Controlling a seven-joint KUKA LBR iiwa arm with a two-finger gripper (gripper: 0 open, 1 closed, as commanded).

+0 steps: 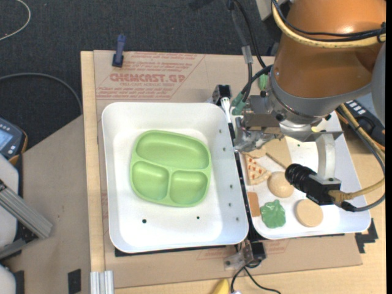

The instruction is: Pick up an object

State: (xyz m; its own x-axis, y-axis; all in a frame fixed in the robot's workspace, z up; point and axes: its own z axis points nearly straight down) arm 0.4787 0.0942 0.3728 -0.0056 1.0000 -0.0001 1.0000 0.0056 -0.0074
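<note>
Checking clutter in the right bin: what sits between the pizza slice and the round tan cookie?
In the camera view, a pale bread roll lies between pizza slice and cookie.

You can see a big brown cardboard sheet (147, 75) with red letters on it. It lies on a dark floor (61, 35). Two white bins sit side by side on the sheet, the left bin (122, 112) touching the right bin (358, 224). A small blue clip (119, 50) sits at the far edge of the sheet. A thin wire (24, 8) makes a loop on the floor at the top left. Look at the left edge: a gadget with an orange rim (10, 141) sits there, and a grey metal bar (26, 211) lies slanted below it.
</note>
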